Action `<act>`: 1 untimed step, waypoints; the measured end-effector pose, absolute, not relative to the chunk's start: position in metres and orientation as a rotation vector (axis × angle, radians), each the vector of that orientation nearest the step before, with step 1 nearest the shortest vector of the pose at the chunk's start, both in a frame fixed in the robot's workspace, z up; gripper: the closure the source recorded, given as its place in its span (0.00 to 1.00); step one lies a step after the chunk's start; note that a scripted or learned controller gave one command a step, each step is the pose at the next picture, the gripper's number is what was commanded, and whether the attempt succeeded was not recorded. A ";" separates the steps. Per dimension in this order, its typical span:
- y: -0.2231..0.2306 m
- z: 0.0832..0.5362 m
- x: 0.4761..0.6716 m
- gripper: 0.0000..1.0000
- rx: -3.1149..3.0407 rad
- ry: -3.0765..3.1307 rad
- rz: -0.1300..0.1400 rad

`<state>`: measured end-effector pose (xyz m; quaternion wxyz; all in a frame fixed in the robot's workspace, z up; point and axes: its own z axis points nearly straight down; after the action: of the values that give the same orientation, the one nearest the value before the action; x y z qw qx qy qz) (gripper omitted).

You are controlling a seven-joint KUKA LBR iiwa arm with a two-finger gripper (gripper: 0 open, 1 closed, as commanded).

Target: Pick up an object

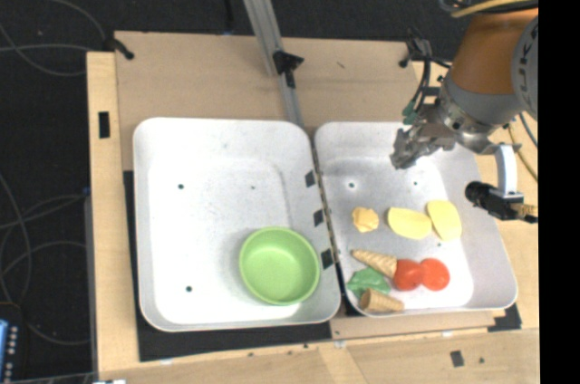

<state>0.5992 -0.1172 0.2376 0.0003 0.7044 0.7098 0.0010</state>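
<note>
My gripper point(404, 152) hangs over the back of the right bin point(362, 158), pointing down, with nothing visible between its fingers. Below it toward the front lie several toy foods: a small yellow piece point(365, 218), a yellow wedge point(409, 223), a pale yellow slice point(444, 219), two red tomatoes point(422, 274), an ice cream cone point(375, 262) and a green leafy piece point(367, 280) beside another cone point(381, 301). All of these sit apart from the gripper.
A green bowl point(279, 264) sits in the front right corner of the left bin point(199, 174). A slanted metal pole point(263, 20) rises behind the bins. A black fitting point(494, 199) sticks out by the right bin's right rim.
</note>
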 end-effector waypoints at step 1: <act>-0.064 0.231 0.602 1.00 2.214 2.229 0.001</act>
<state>0.6020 -0.0635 0.2308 -0.0001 0.7047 0.7096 0.0003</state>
